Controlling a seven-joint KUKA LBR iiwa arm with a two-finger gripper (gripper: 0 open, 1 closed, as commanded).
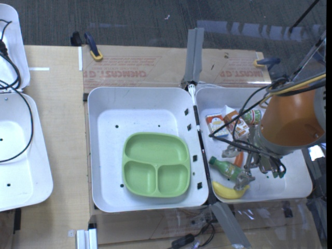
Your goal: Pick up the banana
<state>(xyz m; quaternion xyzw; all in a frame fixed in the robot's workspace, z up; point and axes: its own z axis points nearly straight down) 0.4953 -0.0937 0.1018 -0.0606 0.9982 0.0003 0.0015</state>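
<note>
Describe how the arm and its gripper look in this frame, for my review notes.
The arm enters from the right as a broad, rounded orange band, with grey housing just below it. Black cables loop across it, and one yellow cable runs along its top edge. The gripper below is a compact assembly of grey metal and black parts with a small teal-green detail on its right side. No lettering or markings can be made out.

Even, fairly bright overhead light fills the scene, and the left bin (104, 139), well left of the gripper (245, 178), looks washed out, its white walls nearly losing detail. Shadows are soft and short: a faint one lies under the green tray (155, 165), and a dimmer patch sits on the right bin's floor (290, 183) just right of the fingers beneath the arm (290, 118). Focus is moderate throughout, with the gripper and the clutter just beside it slightly smeared, and the dark floor (155, 9) at the top grainy.
</note>
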